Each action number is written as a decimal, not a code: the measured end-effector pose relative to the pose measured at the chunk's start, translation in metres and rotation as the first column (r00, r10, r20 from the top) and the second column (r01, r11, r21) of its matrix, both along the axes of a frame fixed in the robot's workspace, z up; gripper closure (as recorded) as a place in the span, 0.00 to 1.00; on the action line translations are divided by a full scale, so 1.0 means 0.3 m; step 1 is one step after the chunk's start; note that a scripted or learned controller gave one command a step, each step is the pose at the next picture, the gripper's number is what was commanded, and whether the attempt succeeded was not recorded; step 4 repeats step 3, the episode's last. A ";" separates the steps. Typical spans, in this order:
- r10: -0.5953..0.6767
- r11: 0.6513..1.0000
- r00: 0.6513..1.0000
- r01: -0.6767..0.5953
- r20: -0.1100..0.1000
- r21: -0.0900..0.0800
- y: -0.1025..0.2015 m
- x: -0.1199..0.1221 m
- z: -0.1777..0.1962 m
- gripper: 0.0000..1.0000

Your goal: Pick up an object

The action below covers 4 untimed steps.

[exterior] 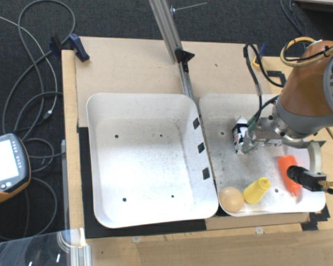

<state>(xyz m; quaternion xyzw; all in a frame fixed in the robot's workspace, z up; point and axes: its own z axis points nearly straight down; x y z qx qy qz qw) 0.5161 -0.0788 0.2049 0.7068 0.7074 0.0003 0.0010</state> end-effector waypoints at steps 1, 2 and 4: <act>0.006 1.000 1.000 -0.006 0.001 0.003 0.174 0.063 0.050 1.00; 0.007 1.000 1.000 -0.007 0.001 0.004 0.357 0.129 0.091 1.00; 0.007 1.000 1.000 -0.007 0.001 0.004 0.536 0.169 0.126 1.00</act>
